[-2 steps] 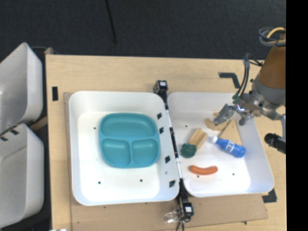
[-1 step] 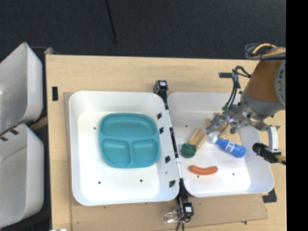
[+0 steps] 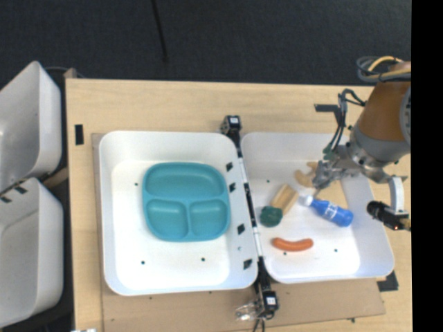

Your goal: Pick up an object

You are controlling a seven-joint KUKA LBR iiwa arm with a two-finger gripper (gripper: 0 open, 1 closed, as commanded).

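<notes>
Approach step: the claw (image 3: 324, 173) is hovering over the right bin (image 3: 346, 265), near a blue bottle (image 3: 331, 211); whether it is wide or narrow cannot be told. Next, it probably needs lowering onto the bottle.

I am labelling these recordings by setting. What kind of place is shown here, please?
Most likely a robot lab test bench, not a home. A wooden bench bears two shallow white bins, toy-like items such as a sausage and a blue bottle lie there, and an industrial arm reaches in.
</notes>
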